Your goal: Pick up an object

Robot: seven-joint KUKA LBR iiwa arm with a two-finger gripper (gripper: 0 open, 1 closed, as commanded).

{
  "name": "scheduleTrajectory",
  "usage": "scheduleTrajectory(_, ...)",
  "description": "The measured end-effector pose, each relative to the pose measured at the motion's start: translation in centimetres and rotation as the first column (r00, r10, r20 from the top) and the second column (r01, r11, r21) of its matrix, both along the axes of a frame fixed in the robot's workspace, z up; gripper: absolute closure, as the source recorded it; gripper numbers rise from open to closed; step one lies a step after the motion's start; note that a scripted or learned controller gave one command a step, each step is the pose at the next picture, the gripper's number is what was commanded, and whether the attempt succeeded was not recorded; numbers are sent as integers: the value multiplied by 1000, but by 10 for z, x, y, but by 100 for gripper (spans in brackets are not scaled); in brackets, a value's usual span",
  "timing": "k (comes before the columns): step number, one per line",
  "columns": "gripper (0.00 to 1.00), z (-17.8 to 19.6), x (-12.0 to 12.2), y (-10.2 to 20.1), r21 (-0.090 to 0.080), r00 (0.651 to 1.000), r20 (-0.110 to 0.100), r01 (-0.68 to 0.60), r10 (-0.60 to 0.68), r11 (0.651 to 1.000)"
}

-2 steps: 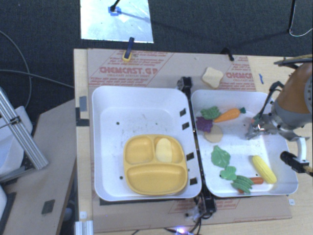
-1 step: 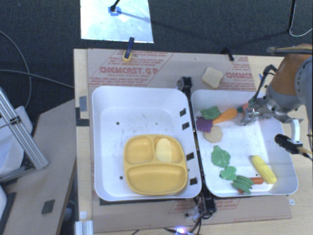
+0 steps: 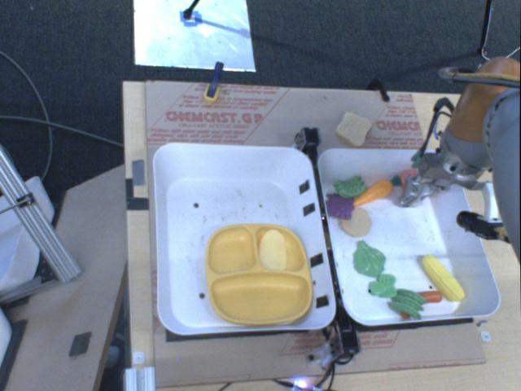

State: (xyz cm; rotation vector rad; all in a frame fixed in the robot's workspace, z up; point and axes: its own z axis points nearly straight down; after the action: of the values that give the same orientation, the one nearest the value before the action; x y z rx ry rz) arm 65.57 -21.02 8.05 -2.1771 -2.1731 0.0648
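Though blurred, end effector point(image 3: 409, 192) beside carrot point(image 3: 374, 192)

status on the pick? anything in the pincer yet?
Done: the arm has reached into the right bin, and the pincer sits low by the carrot near the far wall.
In hand: nothing visibly gripped; whether the pincer is open or shut can't be told.
Left: the grasp and the lift. The carrot, corn cob and green leaf all lie on the bin floor.
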Motion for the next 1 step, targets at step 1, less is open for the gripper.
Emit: scheduleTrajectory(1, 100, 1, 7, 68, -18, 999, 53, 1, 0, 1000)
